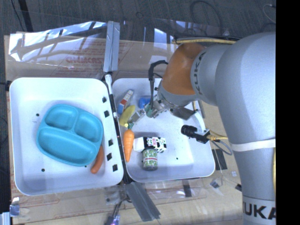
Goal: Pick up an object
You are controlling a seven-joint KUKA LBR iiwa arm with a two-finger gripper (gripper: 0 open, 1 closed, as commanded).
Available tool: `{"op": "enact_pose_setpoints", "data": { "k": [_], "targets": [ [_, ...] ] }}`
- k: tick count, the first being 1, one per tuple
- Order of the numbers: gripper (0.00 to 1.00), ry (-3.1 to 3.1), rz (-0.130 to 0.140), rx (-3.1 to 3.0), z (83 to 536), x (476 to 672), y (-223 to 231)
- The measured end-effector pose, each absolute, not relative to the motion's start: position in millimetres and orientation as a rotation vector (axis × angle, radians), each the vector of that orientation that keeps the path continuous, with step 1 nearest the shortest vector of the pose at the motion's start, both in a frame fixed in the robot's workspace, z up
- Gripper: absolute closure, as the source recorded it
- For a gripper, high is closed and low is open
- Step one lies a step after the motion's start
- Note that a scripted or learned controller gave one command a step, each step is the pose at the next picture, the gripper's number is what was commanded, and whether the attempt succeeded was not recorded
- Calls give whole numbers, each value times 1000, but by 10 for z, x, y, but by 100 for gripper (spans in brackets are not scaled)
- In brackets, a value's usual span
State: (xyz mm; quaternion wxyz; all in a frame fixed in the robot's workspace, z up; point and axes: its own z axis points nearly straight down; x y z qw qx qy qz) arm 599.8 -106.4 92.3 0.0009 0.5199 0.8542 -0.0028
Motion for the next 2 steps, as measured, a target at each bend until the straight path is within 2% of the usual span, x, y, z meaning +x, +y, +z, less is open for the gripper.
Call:
{"op": "enact_pose_setpoints", "data": {
  "k": [1, 2],
  "targets": [
    [0, 2658, -38, 1778, 872, 6445, -1169],
    [0, 2560, -20, 1875, 869, 6502, -1283]
  ]
}}
